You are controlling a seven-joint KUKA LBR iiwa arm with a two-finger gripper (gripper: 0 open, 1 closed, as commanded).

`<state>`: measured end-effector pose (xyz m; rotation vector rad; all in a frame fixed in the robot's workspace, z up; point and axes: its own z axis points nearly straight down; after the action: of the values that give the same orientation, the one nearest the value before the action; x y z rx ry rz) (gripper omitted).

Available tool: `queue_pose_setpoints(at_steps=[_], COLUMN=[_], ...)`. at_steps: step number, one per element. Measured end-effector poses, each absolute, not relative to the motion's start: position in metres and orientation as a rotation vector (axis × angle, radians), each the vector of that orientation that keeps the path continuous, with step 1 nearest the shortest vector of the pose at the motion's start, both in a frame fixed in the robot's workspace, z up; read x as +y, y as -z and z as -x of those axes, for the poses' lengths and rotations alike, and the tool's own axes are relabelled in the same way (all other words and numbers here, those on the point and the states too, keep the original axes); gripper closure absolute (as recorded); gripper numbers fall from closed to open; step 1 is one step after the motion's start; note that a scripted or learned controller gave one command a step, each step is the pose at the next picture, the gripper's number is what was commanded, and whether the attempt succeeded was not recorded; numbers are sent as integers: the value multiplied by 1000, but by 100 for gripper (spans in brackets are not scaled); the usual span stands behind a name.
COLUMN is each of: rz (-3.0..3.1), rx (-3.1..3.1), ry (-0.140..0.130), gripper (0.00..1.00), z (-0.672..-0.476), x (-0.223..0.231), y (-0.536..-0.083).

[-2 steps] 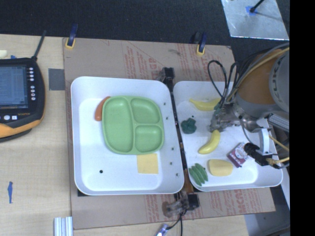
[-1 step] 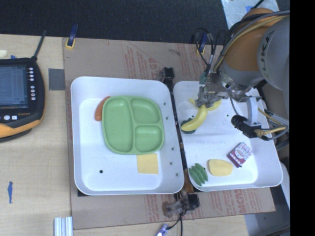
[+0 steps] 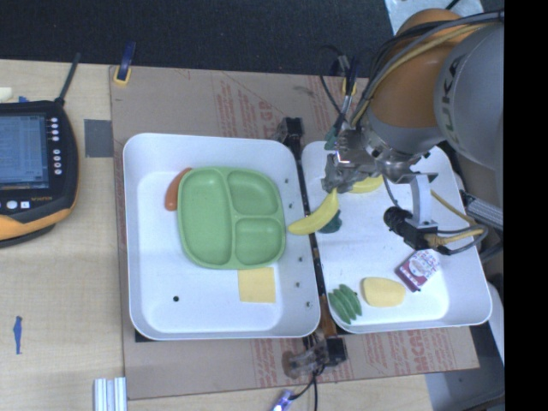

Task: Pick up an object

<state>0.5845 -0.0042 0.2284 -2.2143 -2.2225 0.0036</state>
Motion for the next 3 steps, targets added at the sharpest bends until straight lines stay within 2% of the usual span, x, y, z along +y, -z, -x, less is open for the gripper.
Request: queue_pose_setpoints(at_steps=[1,2,3], rz=[2218,2214,2218], rx=[-2223,-2226,-2223], ry=[-2,-3,-3], gripper=[100,100,100], z=[-598,-605,-608], x=[-16,51,13], y=[-240,-240,-259])
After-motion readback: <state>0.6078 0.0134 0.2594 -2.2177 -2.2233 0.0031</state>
